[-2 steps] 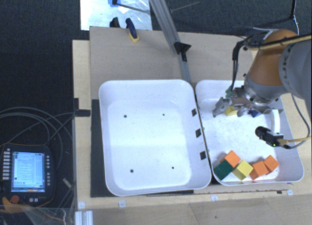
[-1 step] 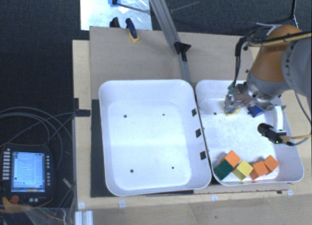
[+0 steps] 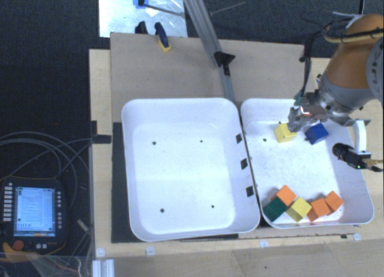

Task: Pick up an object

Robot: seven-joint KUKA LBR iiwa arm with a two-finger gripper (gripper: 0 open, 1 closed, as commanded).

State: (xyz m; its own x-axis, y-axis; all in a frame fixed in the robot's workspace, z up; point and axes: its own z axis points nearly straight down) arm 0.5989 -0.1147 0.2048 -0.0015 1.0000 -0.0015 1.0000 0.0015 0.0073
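two white bins sit side by side on the bench, and i hang over the right bin [image 3: 351, 210], near its far end. my gripper [image 3: 295, 120] points down from the grey wrist, with the orange band of my arm [image 3: 354, 60] above it toward the right edge of the view. a yellow block [image 3: 284, 132] lies on the bin floor right at my tip, just below and to the left of it in the view, so close that i seem to touch its upper right corner, though i cannot tell whether there is contact. a blue block [image 3: 315, 133] lies just to the right of the yellow one, under my wrist. from this angle i cannot tell how far my gripper is spread, and nothing shows between its tips.

five more blocks bunch at the near end of the same bin, well apart from me: a green block [image 3: 275, 208], a second yellow block [image 3: 298, 208], and three orange blocks [image 3: 286, 195], [image 3: 319, 207], [image 3: 333, 200]. the left bin [image 3: 129, 150] lies beside mine, its floor bare white.
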